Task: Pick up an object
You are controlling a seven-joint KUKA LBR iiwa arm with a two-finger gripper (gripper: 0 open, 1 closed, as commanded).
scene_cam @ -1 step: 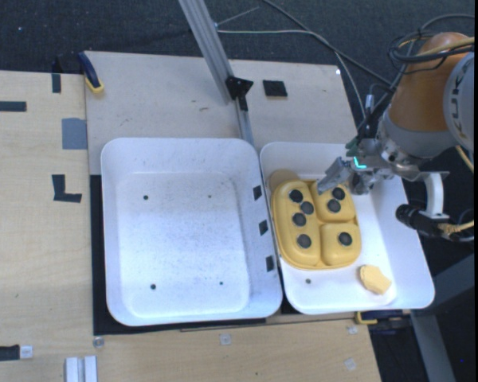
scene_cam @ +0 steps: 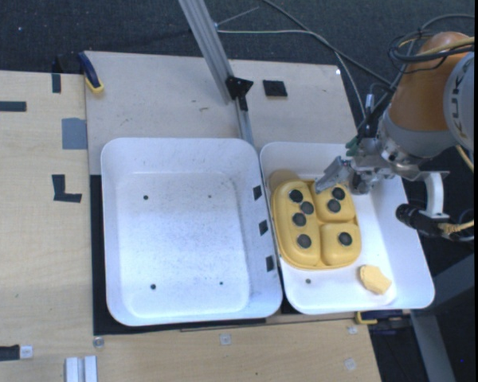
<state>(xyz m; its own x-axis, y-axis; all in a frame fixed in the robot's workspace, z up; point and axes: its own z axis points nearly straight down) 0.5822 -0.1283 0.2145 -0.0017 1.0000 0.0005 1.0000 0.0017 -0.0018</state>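
Nearest the camera, at about five o'clock in the right bin (scene_cam: 414,289), lies a small yellow lump (scene_cam: 374,279), loose on the white floor and apart from everything else. Just beyond it, toward eleven o'clock, sits a large yellow moulded tray (scene_cam: 315,228) with dark round spots on its raised pads, its long axis running roughly six to twelve o'clock along the bin's left wall. The left bin (scene_cam: 115,213) stands alongside at nine o'clock on the worktop (scene_cam: 167,94).

Farther back, the pincer (scene_cam: 344,178) hangs over the tray's far right corner, at the tray's one o'clock end, close above it or perhaps touching; contact is unclear. Whether it is apart or together I cannot tell from this slant, and nothing shows clamped in it.

My judgement: the tray lies directly below and toward seven o'clock from the pincer, so it is the likelier target; the lump lies well off toward five o'clock.
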